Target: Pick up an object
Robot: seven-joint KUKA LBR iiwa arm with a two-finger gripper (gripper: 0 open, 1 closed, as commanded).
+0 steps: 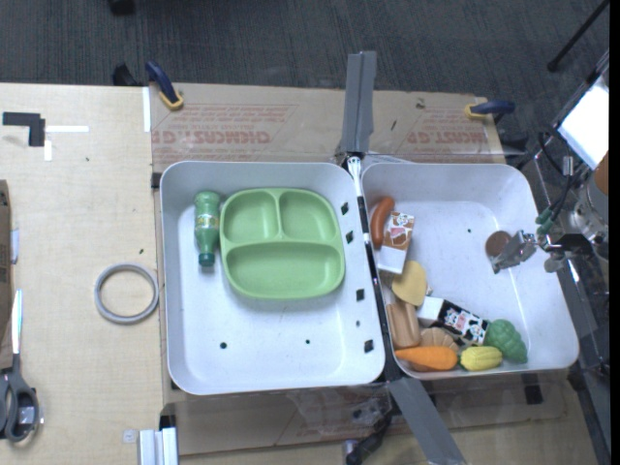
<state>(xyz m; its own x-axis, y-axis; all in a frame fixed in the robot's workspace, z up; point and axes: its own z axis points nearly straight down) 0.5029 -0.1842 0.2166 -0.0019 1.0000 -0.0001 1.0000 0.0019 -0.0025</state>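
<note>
Two white bins sit side by side on the bench. The left bin (184, 347) holds two things: one green plate (283, 243) with three parts, smooth like plastic, and one small green bottle (206, 227) lying just beside the plate's left edge.

The right bin (455, 187) holds a heap of toy food along its left wall and front. There is one red sausage (382, 219), one small carton (396, 238) leaning on it, one pale yellow chip (410, 283), one tan bread stick (403, 323), one orange carrot (426, 357), one yellow lemon (481, 358), one bumpy green broccoli (507, 341) and one black and white box (464, 324).

The gripper (511, 249) is at the right side of this bin, well apart from the heap. Something round and brown shows at its tip. I cannot tell what it has hold of.

One grey ring (126, 293) lies on the bench at the left, and one pair of scissors (18, 395) lies near the edge.
</note>
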